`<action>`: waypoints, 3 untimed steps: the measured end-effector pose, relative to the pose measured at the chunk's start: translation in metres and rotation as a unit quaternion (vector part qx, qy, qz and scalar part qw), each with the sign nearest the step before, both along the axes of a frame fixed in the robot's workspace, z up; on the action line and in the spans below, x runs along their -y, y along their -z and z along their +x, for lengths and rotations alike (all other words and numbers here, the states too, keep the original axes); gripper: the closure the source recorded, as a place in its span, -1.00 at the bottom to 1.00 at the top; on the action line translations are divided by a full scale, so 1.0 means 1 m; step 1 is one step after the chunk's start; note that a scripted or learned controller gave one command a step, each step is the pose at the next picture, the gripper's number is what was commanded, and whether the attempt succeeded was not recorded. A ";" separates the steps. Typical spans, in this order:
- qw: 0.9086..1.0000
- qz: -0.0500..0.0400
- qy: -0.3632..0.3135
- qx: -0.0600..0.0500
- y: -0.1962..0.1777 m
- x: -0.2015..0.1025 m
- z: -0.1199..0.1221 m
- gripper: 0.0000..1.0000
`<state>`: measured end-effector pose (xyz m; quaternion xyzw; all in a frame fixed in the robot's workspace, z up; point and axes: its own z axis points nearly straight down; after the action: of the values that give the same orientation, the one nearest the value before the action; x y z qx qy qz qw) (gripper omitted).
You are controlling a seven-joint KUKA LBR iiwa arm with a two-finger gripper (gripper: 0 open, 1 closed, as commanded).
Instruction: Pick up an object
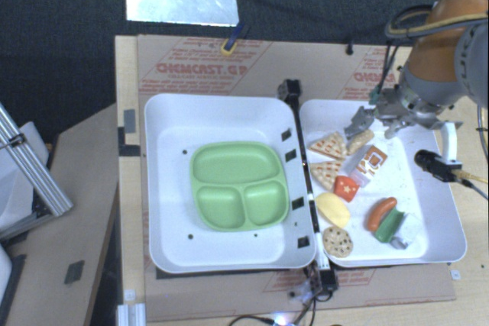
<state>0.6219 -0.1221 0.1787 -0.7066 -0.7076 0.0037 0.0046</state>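
We see the grey arm (pixel 443 65) reaching in from three o'clock, its glossy orange band bulging above the wrist. Its gripper (pixel 374 122) hangs over the upper part of the right bin (pixel 439 237), the metal fingers (pixel 357 121) spread apart with nothing between them. One fingertip sits just above a pale, rounded piece (pixel 359 140), which we cannot identify; whether it touches that piece we cannot tell.

The right bin is shallow white plastic with rounded corners, and it holds a scatter of toy food. At its ten o'clock side lie two flat triangular wedges (pixel 328 156), tan with red specks (pizza-like in look). Just right of them rests a small boxy carton (pixel 370 162) in white and rust-brown, and below it, touching, a red cube-shaped block (pixel 346 188). Toward six o'clock sits a smooth yellow lump (pixel 333 210), and just below that a round speckled cookie (pixel 337 241). At five o'clock an orange sausage shape (pixel 381 213) lies beside a green oblong piece (pixel 390 226).

The left bin (pixel 164 164) carries a matte green tray (pixel 238 185) with three soft-edged compartments, one wide above and two smaller below. Both bins rest on a brown cardboard sheet (pixel 199 65) printed in red.
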 end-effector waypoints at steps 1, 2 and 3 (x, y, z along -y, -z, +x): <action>1.000 -0.001 -0.001 0.007 -0.008 0.000 0.003 -1.00; 1.000 0.000 -0.002 0.005 0.038 -0.008 0.000 -1.00; 1.000 0.000 0.000 0.007 0.088 -0.009 0.001 -1.00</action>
<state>0.6228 -0.1135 0.0905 -0.7065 -0.7077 -0.0007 -0.0002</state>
